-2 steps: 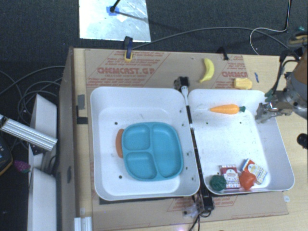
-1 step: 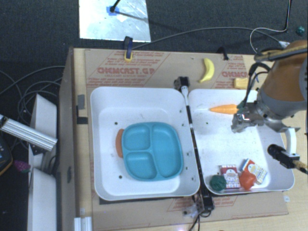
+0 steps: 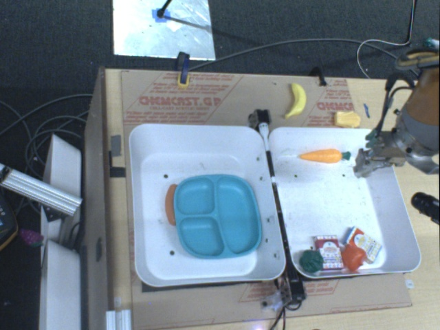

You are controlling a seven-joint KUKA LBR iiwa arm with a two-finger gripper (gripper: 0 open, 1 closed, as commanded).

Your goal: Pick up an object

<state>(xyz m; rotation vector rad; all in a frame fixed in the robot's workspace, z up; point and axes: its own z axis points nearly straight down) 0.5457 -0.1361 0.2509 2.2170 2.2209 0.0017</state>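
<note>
Approach step, judging by gripper [image 3: 362, 165] hovering just right of carrot [image 3: 321, 156], finger state impossible to tell; next, descend over carrot.

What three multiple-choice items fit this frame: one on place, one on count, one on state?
1. Where is the carrot?
A. left bin
B. right bin
C. on the bench outside the bins

2. How many compartments has the blue plate?
A. two
B. three
C. five

3. What state is the banana in?
A. lying on the bench behind the bins
B. lying on the plate
C. hanging from the arm

Answers: 1 B, it lies near the far wall of that bin; 2 B, two small and one long; 3 A, it rests on the cardboard sheet, outside both bins.
</note>
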